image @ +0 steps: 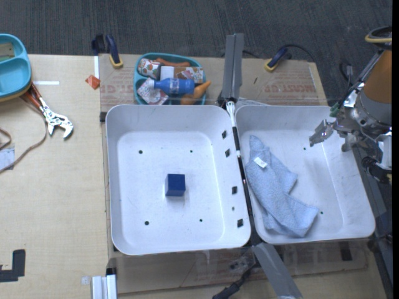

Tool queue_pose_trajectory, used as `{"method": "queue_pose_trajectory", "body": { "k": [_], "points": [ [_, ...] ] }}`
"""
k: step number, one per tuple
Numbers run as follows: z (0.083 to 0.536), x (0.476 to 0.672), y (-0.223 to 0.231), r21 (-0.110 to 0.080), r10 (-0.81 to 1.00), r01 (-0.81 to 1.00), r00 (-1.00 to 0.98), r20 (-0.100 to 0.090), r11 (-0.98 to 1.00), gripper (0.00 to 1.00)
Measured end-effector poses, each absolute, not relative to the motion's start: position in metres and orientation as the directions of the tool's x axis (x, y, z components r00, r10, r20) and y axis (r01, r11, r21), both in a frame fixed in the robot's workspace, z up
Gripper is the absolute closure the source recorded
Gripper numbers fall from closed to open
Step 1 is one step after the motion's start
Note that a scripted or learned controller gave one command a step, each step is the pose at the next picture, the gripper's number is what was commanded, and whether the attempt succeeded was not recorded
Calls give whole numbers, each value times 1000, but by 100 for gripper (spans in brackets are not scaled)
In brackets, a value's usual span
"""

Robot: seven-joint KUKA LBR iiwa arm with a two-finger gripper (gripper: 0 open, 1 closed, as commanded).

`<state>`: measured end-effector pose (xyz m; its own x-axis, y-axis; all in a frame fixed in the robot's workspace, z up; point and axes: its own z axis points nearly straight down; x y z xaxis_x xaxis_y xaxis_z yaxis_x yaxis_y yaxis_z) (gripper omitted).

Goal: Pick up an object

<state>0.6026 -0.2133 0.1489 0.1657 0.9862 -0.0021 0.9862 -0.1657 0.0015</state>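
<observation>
A small blue cube (176,185) sits on the floor of the left bin (124,167), a little below its middle. A crumpled light blue cloth (274,189) with a white tag lies in the left half of the right bin (340,192). My gripper (333,136) hangs over the right bin's upper right part, well right of the cloth and far from the cube. Its two fingers (319,133) are spread apart with nothing between them.
A blue tub (169,81) of mixed small items stands behind the left bin. A wrench (53,120) and a cable lie on the bench at left, below a teal tray (12,64). A grey bar (232,67) rises between the bins.
</observation>
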Motion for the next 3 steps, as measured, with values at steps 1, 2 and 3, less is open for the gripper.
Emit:
{"method": "queue_pose_trajectory", "body": {
  "k": [1,2,3],
  "points": [
    [195,561,-214,-1,963,963,271,-1,-271,0],
    [244,523,-204,-1,888,888,459,-2,-459,0],
    [216,569,-91,-3,748,748,664,-4,-664,0]
  ]
}}
